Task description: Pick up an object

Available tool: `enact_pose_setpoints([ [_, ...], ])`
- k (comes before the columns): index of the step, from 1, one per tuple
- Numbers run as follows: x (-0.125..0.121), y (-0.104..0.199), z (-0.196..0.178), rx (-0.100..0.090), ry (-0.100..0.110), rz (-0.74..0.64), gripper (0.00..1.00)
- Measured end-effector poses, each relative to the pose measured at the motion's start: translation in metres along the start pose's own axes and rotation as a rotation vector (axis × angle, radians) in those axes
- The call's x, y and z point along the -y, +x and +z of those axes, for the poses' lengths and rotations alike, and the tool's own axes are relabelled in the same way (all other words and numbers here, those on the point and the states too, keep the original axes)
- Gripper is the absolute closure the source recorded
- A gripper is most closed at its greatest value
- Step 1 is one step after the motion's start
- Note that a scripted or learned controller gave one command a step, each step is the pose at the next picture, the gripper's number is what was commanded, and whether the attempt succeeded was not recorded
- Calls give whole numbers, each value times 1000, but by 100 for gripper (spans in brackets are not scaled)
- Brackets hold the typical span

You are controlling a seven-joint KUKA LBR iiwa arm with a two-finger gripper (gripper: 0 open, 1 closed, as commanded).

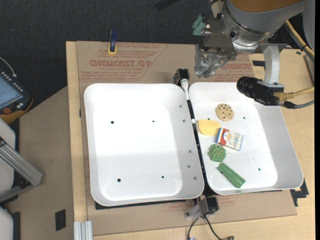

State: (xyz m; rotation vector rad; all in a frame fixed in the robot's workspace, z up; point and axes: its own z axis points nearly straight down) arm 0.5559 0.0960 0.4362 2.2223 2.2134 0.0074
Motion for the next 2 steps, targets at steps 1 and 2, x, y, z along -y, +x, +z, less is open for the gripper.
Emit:
enact_pose_setpoints([
  [1,64,9,120,2,24,-3,100],
  [2,68,-85,54,2,-2,6,100],
])
